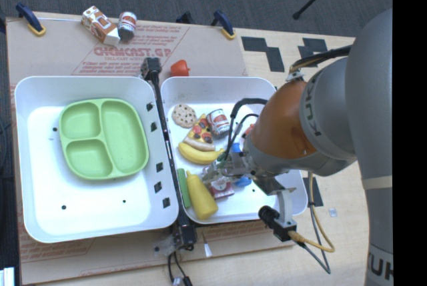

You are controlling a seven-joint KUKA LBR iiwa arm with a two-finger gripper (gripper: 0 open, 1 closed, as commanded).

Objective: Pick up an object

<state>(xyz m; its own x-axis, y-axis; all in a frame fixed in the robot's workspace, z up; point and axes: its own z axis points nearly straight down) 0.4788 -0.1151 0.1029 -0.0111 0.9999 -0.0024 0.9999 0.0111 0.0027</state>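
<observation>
Looming nearest the lens, the grey KUKA arm with its orange band (pixel 283 121) came in from the right and bent down over the right-hand shallow white plastic bin (pixel 200 86). Its two-finger gripper (pixel 223 176) sat low among the clutter there, just right of the curved yellow banana (pixel 197 154); whether the jaws were released or clenched could not be told, since the wrist covered them.

Taking that banana as the mark: a triangular pizza-slice toy (pixel 199 134) lay touching its upper side, a round speckled biscuit (pixel 182 115) lay above and left of it, and a small red-labelled tin can (pixel 217 123) lay above and right. Below the banana stood a yellow squeeze bottle (pixel 199 197), tilted, with a thin green stick-shaped piece (pixel 181 183) just left of the bottle.

Left of the banana, across the divide, the second white bin (pixel 40 211) held a pale green three-compartment plate (pixel 103 138). Well above the banana, on the cardboard-covered tabletop (pixel 200 45), lay a small red object (pixel 179 68), another small can (pixel 127 24) and a little brown-and-white carton (pixel 98 23).
</observation>
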